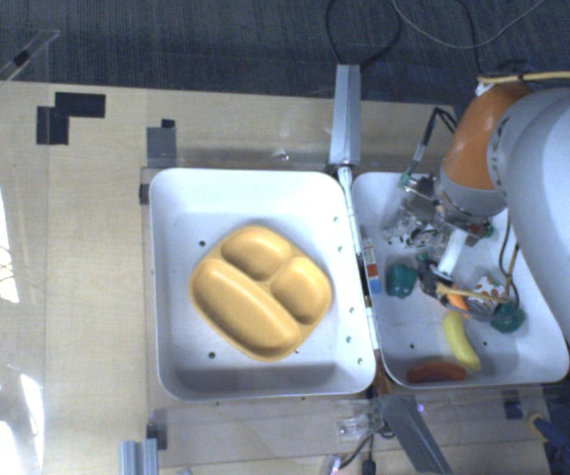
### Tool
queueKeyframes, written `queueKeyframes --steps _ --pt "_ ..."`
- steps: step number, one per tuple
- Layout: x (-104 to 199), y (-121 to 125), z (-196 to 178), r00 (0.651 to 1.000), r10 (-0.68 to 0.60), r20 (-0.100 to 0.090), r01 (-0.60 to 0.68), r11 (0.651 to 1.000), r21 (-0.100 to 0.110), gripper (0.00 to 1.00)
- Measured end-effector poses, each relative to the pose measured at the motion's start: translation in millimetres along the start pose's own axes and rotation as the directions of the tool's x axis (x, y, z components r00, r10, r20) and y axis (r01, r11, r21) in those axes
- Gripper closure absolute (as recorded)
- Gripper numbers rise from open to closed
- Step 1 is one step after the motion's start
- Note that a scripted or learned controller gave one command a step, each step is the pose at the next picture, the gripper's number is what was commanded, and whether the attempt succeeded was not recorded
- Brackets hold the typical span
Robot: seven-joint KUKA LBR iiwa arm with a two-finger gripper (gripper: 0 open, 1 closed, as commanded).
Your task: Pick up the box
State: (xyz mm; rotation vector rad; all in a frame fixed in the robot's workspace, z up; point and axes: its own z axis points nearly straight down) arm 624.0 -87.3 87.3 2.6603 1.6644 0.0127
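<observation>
No legible text, labels, or numbers anywhere.

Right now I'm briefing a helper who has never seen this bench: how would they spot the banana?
Find the right-hand white bin, the one the grey arm reaches over. Look toward its near edge: the banana lies there, just above a reddish-brown sausage-shaped item. It is the only bright yellow, curved thing among the small clutter.
</observation>
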Motion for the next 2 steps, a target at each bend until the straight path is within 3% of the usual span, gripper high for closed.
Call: queueKeyframes --steps 1,2 --pt "8 -26 -142 0.995 0.101 0.007 -0.101 0.995 0.006 1.0" --pt "27 12 -195 0.938 0.346 0.009 -0.346 0.938 0.004 1.0"
